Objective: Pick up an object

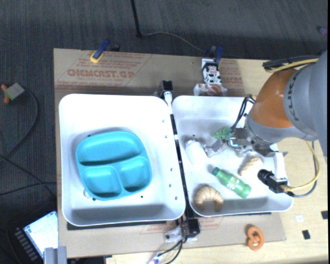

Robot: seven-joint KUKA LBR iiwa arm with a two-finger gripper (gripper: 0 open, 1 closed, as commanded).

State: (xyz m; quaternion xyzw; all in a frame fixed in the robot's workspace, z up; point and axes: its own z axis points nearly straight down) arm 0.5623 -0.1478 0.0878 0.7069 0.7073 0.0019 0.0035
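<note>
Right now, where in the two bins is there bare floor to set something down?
Left bin: bare floor rings the blue divided tray, widest along the back wall. Right bin: the back-left corner is bare. Its front half is crowded: white bottle, green bottle, tan shell, with the gripper over the middle.

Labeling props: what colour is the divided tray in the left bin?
Light blue divided tray, plain, no pattern; clearest in the camera view.

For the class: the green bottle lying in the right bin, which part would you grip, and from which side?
Grip the green bottle across the middle of its body, coming straight down from above. It lies flat and slanted on the bin floor, so the fingers should probably close across its narrow width, where both long sides look free.
</note>
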